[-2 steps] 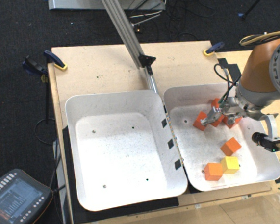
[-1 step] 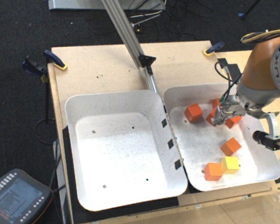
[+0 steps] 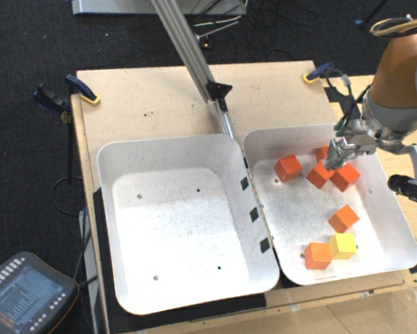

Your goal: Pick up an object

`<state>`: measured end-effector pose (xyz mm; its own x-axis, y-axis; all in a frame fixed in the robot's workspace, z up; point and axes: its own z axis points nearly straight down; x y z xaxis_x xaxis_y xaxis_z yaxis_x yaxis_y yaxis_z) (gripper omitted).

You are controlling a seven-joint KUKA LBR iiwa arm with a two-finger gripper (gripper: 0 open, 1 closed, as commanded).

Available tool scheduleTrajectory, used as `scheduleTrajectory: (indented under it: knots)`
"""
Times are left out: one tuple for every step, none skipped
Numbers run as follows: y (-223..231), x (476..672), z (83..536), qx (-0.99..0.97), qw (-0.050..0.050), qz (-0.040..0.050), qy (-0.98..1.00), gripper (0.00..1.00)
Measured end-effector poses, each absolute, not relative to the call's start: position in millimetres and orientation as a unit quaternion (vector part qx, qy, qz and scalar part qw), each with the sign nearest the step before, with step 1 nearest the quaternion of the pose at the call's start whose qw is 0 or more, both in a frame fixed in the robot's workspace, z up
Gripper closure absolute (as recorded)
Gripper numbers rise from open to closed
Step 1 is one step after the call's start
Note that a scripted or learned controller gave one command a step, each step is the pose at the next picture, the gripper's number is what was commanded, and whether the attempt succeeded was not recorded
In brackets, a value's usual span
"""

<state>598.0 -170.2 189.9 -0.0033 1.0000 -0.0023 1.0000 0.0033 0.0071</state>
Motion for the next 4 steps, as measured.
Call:
scheduleTrajectory:
  knots:
    - [-170,599.8,244,0.706,0.004,0.0018,0.708,1.0]
    - [-116,620.2,250,0.705,0.001,0.0016,0.71,1.0]
    - [-58,625.6,254,0.704,0.0,0.0012,0.71,1.0]
    - [-4,637.7,260,0.704,0.001,0.0017,0.71,1.0]
